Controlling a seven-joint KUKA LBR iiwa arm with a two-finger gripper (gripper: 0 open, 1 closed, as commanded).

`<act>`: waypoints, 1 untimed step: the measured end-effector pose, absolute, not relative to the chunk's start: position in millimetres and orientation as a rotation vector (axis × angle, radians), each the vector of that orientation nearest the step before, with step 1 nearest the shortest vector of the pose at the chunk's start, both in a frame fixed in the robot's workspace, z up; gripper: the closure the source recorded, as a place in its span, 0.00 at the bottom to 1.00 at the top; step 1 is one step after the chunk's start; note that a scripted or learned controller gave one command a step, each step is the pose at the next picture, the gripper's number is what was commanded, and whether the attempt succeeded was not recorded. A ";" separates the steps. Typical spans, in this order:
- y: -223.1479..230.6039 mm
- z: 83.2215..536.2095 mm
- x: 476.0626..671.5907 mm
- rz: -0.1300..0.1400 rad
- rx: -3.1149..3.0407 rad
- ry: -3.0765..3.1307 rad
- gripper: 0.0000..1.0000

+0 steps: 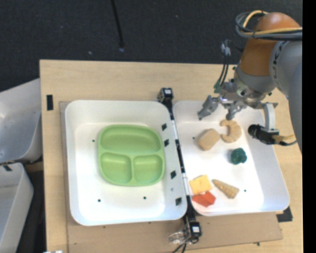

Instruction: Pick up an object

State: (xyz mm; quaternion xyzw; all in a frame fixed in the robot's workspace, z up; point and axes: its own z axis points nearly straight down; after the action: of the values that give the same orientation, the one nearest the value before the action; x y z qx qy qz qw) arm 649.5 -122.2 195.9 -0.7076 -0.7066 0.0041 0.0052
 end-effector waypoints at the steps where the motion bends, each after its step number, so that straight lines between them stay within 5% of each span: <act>1: -122.2 204.7 652.4 -0.002 -2.221 -2.222 0.00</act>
State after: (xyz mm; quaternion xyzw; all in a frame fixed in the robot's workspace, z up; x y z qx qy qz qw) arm 652.4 -122.2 204.7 -0.7070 -0.7072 -0.0006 -0.0001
